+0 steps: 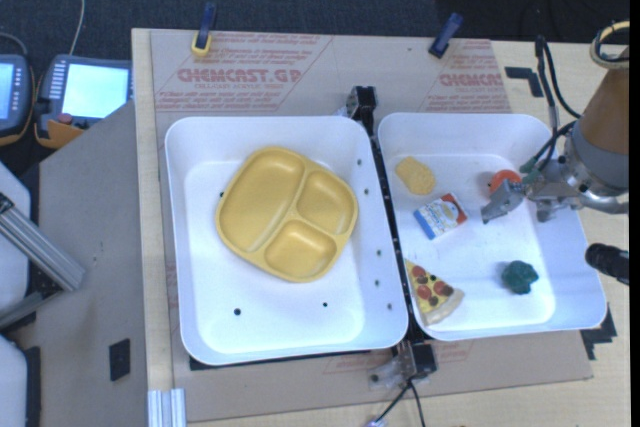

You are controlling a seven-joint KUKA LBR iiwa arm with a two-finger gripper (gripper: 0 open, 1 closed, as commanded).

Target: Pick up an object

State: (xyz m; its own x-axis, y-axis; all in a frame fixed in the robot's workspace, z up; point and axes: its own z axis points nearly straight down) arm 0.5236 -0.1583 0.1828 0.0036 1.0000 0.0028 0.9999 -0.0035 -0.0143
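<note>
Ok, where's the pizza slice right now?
The toy pizza slice lies in the right bin, in its near-left corner against the divider, below the small carton and left of the green toy.

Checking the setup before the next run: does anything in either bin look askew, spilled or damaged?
Nothing looks spilled or broken. The yellow divided plate sits rotated in the left bin, not square to its walls. The pizza slice toy lies against the right bin's near-left corner.

Two white bins (190, 245), one yellow tray (287, 213), five small items (416, 176).
</note>
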